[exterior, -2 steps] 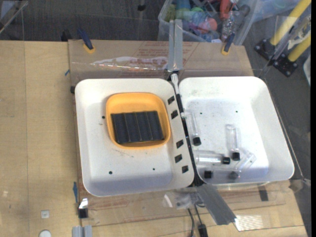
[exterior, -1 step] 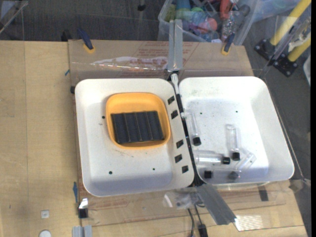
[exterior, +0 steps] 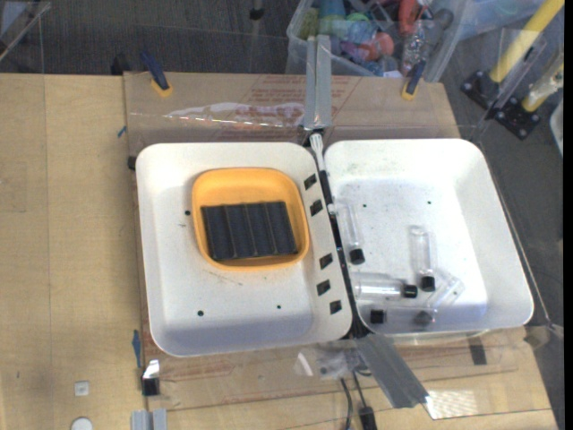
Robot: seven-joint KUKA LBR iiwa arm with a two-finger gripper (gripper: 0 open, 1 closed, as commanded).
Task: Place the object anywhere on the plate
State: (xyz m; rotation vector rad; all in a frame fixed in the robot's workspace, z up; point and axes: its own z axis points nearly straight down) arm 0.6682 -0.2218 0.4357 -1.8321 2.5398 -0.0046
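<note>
An orange, square-ish plate (exterior: pixel 208 189) sits in the left white bin (exterior: pixel 170 307), slightly toward its back. A black ridged rectangular object (exterior: pixel 249 231) lies flat on the plate and covers most of its floor. In the right white bin (exterior: pixel 470 182) lie several clear plastic tubes with black caps. One tube (exterior: pixel 419 247) is near the middle, one (exterior: pixel 347 231) rests along the left wall, and another (exterior: pixel 380 288) lies near the front.
A divider with black tabs (exterior: pixel 320 231) separates the two bins. A clear box of colourful toys (exterior: pixel 376 16) stands behind the bench. A metal post (exterior: pixel 315 79) rises at the back between the bins. The wooden bench top (exterior: pixel 63 240) extends to the left.
</note>
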